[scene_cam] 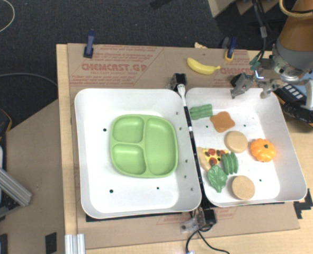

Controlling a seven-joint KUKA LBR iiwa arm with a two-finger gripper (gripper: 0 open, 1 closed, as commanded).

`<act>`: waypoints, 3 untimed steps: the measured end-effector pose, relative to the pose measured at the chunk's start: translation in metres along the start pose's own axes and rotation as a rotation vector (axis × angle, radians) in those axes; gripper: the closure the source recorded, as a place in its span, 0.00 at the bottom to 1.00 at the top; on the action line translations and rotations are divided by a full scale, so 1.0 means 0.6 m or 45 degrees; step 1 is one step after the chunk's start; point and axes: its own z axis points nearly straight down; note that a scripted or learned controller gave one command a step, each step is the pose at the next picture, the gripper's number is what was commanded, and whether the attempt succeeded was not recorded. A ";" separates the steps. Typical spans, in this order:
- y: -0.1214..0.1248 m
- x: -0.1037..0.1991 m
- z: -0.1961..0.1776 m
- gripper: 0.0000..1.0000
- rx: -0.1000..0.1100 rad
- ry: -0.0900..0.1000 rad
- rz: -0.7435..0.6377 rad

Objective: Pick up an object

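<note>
Two spread fingers of the gripper point(250, 87) hang open and bare over the right bin's point(288, 142) twelve o'clock rim, with toast point(222, 121), cookie point(235, 141) and pumpkin point(262, 150) toward six, and a banana point(202, 66) at ten o'clock outside it.

The grey arm with its orange band reaches in at the upper right, its gripper point(251, 85) open, fingers spread wide.
</note>
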 end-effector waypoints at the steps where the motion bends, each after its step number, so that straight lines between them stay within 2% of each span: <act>1: -0.067 -0.049 0.215 0.00 0.017 0.003 0.006; 2: -0.165 0.038 0.220 0.00 0.005 0.001 0.000; 3: -0.160 0.035 0.202 1.00 -0.003 -0.001 0.002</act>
